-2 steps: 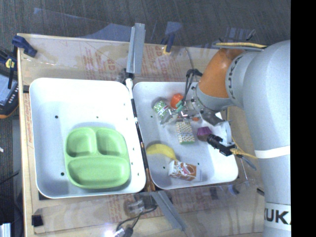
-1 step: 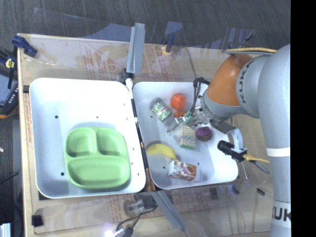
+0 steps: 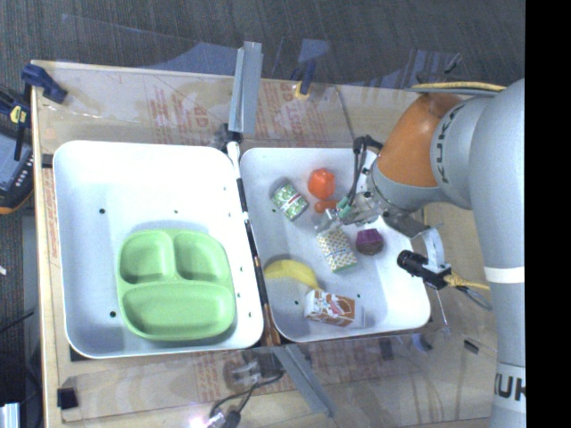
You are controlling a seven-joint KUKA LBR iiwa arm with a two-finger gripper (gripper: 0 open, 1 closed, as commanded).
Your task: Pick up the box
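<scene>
Banana [image 3: 292,272] beside box [image 3: 331,308] (touching)

One fixed overhead camera — slanting down on both bins [image 3: 152,163]

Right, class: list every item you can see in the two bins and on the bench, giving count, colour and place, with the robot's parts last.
Divided tray: one, green, left bin.
Can: one, green-patterned, right bin, far left.
Orange fruit: one, orange, right bin, far side.
Patterned box: one, pale, right bin centre, under the gripper.
Purple fruit: one, dark purple, beside the patterned box.
Banana: one, yellow, near left.
Carton: one, white-red, near edge.
Bins: two, white, side by side.
Arm: one, grey with orange band, from the right.
Gripper: one, above the patterned box.
</scene>
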